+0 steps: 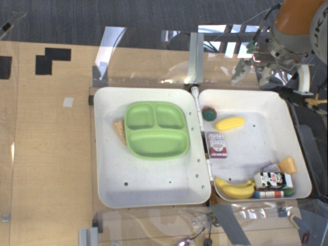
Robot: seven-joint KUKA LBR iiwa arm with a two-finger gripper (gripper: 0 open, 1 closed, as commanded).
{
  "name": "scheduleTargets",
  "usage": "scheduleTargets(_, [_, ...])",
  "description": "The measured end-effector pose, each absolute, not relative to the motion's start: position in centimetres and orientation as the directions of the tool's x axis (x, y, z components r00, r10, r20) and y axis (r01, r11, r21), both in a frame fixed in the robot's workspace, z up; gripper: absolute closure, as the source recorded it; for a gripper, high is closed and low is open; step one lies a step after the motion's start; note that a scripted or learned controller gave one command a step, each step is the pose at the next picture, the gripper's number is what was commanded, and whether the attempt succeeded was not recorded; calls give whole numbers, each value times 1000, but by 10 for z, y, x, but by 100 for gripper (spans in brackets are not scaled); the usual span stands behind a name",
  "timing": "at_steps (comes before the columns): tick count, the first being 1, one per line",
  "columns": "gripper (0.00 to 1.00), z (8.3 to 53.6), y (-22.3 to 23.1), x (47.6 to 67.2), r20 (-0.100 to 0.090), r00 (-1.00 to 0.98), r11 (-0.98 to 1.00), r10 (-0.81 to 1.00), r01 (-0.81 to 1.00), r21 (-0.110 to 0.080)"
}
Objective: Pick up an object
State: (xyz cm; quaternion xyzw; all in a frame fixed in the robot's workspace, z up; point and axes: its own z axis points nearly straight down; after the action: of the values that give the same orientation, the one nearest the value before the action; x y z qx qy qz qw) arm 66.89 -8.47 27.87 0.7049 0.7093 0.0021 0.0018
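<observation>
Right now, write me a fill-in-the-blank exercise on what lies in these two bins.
1. The green divided tray lies in the ____ bin.
2. The banana lies at the right bin's ____ edge.
3. The corn cob is colored ____.
4. The gripper hangs above the ____ bin's far rim.

Missing words: left; near; yellow; right

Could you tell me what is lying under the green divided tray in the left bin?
A tan, waffle-like piece pokes out from beneath the green tray's left edge; the rest is covered.

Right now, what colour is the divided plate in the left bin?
Light green, seen in the camera view: divided plate.
</observation>
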Motion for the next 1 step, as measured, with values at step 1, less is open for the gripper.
scheduleTargets(1, [0,161,-118,612,0,15,-15,1000,1000,4])
